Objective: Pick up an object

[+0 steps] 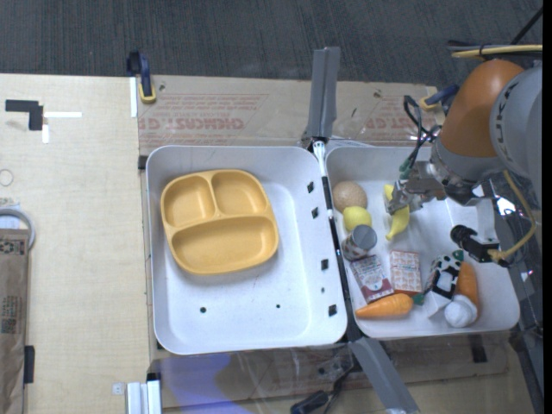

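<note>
The right bin (509, 317) holds several objects. A yellow banana (398, 222) lies near its middle, and my gripper (407, 195) hangs right over the banana's upper end, touching or nearly touching it. Left of the banana are a tan round ball (349, 195), a yellow lemon (357, 218) and a small grey can (363, 238). Nearer the front lie two red packets (371, 276) (404, 270) and an orange carrot (385, 306). The wrist hides the spot where the gripper meets the banana.
The left bin (250, 317) carries a yellow divided plate (221, 221). At the right bin's front right lie a black-and-white item (445, 274), an orange piece (467, 283) and a white piece (459, 314). Cables hang off the arm (483, 119) over the bin's right side.
</note>
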`<move>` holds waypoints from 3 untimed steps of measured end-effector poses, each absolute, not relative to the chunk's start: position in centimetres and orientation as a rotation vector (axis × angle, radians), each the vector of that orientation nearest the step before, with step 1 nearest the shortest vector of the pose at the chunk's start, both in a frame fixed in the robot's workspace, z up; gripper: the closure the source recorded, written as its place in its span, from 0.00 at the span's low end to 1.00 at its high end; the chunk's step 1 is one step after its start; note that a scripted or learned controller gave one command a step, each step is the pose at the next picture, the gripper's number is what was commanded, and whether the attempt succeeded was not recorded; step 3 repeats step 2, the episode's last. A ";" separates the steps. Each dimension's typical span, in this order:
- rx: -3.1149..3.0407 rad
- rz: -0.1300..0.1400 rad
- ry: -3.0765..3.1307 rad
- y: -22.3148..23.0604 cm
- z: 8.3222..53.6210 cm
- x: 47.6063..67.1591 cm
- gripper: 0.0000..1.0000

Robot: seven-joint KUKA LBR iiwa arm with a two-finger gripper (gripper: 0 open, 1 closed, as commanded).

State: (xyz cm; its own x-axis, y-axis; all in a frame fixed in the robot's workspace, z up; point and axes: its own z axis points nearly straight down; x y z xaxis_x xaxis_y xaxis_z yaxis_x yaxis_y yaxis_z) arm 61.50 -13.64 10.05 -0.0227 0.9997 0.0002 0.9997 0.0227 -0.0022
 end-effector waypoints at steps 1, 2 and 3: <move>-2.299 0.002 -2.138 -11.0 14.1 57.2 1.00; -2.736 0.005 -1.544 -11.4 19.4 57.0 1.00; -2.736 0.005 -1.544 -11.4 19.4 57.0 1.00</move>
